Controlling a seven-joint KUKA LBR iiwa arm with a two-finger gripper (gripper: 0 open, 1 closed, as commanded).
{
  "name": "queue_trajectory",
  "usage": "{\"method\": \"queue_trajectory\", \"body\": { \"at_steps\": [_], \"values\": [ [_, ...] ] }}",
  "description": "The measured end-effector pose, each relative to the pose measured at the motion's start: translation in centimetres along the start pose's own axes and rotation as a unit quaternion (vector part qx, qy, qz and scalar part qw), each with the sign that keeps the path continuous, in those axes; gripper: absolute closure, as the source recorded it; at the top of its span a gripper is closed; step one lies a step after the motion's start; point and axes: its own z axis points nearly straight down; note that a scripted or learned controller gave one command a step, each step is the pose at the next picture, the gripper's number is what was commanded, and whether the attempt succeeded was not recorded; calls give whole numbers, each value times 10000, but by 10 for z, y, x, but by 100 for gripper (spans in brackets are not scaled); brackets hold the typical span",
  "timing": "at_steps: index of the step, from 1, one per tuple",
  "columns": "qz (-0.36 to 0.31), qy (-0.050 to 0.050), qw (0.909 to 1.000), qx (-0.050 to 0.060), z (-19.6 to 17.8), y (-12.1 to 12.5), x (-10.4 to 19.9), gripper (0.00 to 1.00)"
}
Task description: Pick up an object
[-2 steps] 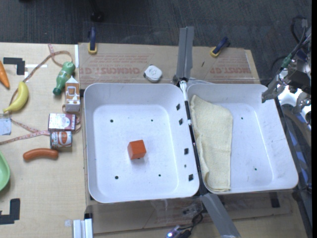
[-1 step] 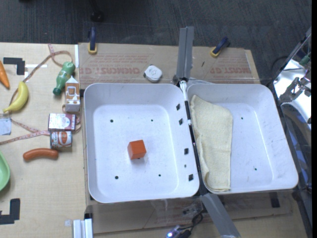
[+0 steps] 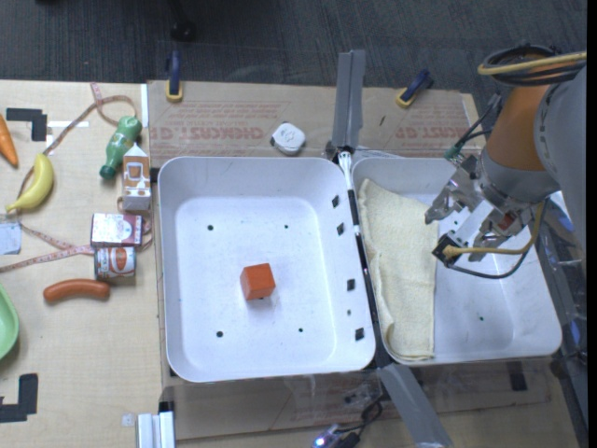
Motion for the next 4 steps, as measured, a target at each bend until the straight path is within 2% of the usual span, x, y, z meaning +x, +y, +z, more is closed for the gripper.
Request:
{"method": "queue_trajectory", "body": {
  "at_steps": [1, 2, 3, 4],
  "values": [
    [-1257, 7, 9921, -20, -71, 29, -72, 0],
    [-24, 8, 10000, -15, -125, 39, -97, 0],
    [1371, 3, 9906, -10, -145, 4, -6, 0],
    [2594, 5, 9658, -7, -142, 85, -51, 0]
  ]
}}
